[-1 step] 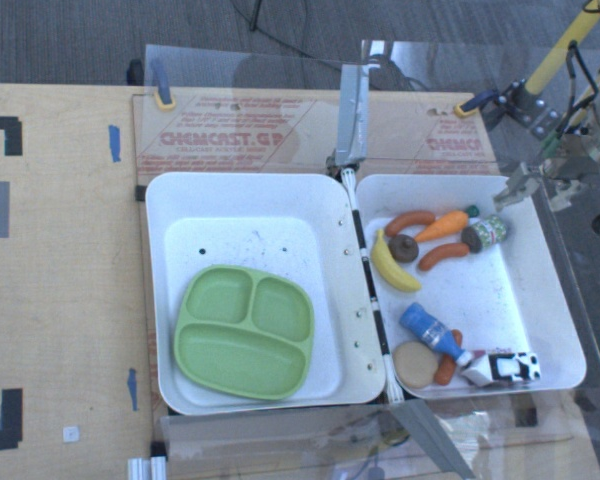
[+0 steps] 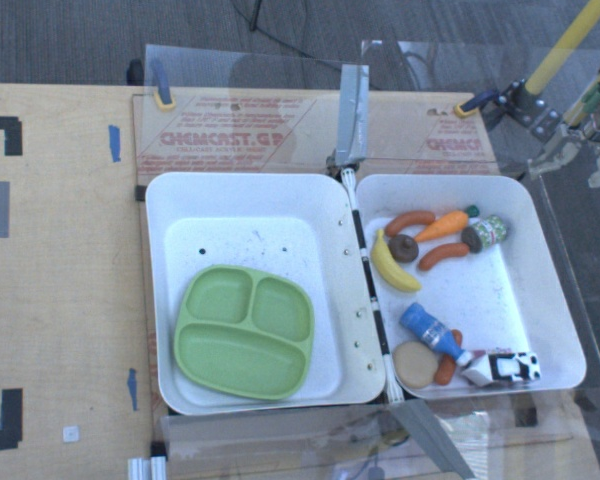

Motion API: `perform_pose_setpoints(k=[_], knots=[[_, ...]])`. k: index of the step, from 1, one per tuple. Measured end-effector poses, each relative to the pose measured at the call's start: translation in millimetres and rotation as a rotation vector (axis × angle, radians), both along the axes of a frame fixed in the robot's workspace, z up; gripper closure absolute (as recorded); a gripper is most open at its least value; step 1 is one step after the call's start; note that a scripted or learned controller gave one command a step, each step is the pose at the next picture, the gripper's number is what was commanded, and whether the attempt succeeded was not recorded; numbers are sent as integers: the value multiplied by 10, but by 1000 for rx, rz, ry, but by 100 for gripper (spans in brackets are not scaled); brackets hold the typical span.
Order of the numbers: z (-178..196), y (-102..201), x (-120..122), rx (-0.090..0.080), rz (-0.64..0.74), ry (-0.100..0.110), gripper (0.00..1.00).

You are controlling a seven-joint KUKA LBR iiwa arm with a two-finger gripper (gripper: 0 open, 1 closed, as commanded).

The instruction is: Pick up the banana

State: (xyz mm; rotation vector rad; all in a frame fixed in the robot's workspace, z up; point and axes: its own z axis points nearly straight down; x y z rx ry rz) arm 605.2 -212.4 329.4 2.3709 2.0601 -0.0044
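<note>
Arm (image 2: 565, 118) prob. parked top-right; banana (image 2: 391, 265) untouched.

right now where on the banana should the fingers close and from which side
Take the banana at its lower half, coming straight down from above. It lies flat along the left wall of the right bin, and its upper half touches a dark round piece. The lower end curves into open floor, so fingers probably fit across it there.

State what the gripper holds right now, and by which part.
Nothing can be seen held. The banana lies in the right bin, by its left wall, beside a dark round piece, with no fingers around it.
</note>
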Motion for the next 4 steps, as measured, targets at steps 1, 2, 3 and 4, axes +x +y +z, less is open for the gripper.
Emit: perform_pose_setpoints(k=[1,2,3,4], knots=[[-788,713,101,3,116,4,0],[-2231,1185,-7,3,196,3,0],[-1468,1471,628,1,144,-1,0],[-1482,1806,-222,4,263,5,0]])
